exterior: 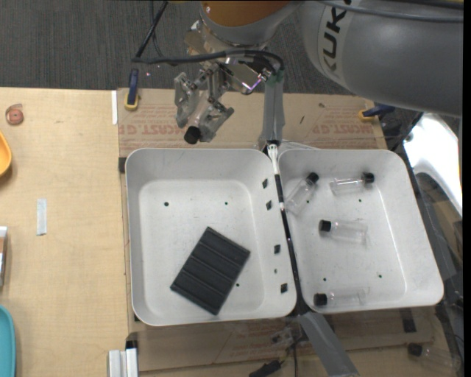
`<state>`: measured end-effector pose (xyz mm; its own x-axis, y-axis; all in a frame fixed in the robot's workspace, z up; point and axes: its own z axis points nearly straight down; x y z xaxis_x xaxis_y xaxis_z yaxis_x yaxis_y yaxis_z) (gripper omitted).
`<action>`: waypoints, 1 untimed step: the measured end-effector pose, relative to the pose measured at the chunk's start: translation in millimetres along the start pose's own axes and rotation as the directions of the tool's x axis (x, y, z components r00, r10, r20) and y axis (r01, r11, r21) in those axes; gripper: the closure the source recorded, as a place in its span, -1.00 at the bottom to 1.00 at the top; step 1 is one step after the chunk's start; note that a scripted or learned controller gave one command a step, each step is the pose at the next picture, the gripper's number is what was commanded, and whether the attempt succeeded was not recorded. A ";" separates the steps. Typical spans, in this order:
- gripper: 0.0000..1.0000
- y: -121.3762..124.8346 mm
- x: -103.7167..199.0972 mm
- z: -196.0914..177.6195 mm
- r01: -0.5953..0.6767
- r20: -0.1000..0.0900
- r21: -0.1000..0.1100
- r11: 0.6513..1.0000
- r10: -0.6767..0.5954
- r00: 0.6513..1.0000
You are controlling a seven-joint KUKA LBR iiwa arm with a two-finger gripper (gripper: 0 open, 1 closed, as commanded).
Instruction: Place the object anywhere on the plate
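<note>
Hovering: hand (pixel 197 125) above left bin (pixel 147 166), pinching a vial (pixel 202 124).
Left: setting vial on black plate (pixel 210 269).

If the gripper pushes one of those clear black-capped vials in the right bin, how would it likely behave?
The middle vial lies on its side and looks cylindrical, so it would probably roll. Its clear, seemingly empty body suggests it is light. The smooth white bin floor likely lets it slide.

Glossy grey arm (pixel 390 44) at the frame's upper right (white "KU" lettering shows), orange band (pixel 235 11), black cables (pixel 184 55), bare-metal gripper (pixel 200 118).
</note>
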<state>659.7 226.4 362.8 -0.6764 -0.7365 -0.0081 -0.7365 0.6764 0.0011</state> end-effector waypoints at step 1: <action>1.00 -2.3 -0.1 -9.7 -0.007 0.006 0.000 1.000 0.007 1.000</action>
<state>661.4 224.8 372.5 -0.6812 -0.7319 -0.0137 -0.7320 0.6813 0.0010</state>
